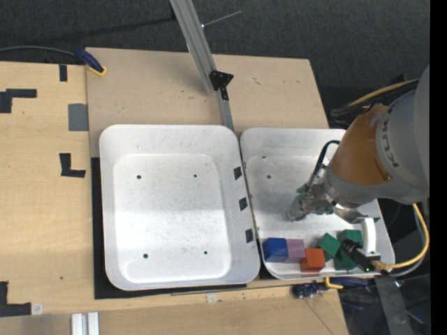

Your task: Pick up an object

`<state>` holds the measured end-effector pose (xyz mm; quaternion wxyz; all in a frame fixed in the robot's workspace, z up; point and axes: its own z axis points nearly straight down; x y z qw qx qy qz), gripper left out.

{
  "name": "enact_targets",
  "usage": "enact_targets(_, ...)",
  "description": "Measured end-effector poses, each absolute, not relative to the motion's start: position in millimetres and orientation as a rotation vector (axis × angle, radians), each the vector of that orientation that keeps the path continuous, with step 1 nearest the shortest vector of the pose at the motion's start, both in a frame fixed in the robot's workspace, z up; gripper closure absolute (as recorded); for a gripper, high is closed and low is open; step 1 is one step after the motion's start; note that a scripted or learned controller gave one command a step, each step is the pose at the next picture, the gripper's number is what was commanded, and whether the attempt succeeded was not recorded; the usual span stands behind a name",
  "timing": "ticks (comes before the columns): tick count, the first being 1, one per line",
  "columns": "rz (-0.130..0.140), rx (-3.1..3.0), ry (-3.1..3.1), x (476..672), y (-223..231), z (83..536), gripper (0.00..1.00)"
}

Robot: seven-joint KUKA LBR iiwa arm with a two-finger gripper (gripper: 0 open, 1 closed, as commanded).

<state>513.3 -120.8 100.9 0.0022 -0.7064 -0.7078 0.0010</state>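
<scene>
Gripper (pixel 306 206) is hanging low over the right bin (pixel 279 152), right of centre in the frame, and you are watching what looks like the approach step. Blocks are clustering along that bin's lower edge: blue block (pixel 276 248), purple block (pixel 296 248), orange block (pixel 313 258), green pieces (pixel 338 246). Nothing is sitting between the jaws; whether they are spread or pressed together you cannot tell. Next move calls for shifting toward the blocks.

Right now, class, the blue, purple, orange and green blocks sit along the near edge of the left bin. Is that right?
Wrong bin. The camera view shows the blue, purple, orange and green blocks along the near edge of the right bin, beside the gripper.
</scene>
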Motion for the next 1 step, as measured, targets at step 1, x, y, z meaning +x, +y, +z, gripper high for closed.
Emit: enact_targets(1, -0.002, -2.223, -2.224, 516.6, -129.8, 148.3, 1.00)
